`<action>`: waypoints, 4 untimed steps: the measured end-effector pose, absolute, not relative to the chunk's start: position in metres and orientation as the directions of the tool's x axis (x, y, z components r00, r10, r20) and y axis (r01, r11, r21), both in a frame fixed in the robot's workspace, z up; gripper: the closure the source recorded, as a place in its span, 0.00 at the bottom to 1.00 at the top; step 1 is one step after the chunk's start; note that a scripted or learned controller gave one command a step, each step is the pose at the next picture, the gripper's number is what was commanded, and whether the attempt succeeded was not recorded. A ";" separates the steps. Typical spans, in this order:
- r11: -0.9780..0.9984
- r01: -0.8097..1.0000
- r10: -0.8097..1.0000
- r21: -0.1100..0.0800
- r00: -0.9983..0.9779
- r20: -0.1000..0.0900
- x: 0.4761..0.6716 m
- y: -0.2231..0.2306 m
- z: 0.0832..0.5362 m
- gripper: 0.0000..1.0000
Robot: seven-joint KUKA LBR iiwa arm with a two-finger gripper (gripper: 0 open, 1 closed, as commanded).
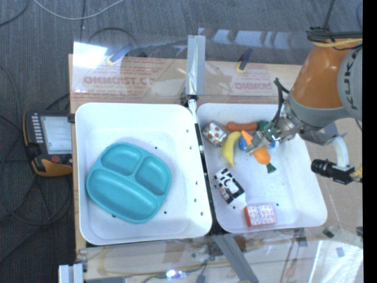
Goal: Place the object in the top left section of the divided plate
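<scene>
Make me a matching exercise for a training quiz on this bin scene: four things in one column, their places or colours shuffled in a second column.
Things:
1. divided plate
2. banana
3. red block
4. gripper

Descriptions:
A. yellow, near the middle divider
B. over the toys at the right bin's far side
C. teal, in the left bin
D. near front corner of the right bin

Pairs: 1-C, 2-A, 3-D, 4-B
</scene>
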State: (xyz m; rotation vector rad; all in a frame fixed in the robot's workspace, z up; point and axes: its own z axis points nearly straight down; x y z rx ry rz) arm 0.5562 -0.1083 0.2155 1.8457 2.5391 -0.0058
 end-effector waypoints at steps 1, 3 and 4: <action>0.358 0.934 0.934 0.000 -0.358 -0.001 0.562 -0.027 0.218 1.00; 0.440 0.898 0.898 -0.004 -0.440 0.002 0.483 0.110 0.179 1.00; 0.720 0.694 0.694 -0.001 -0.720 0.000 0.551 0.130 0.194 1.00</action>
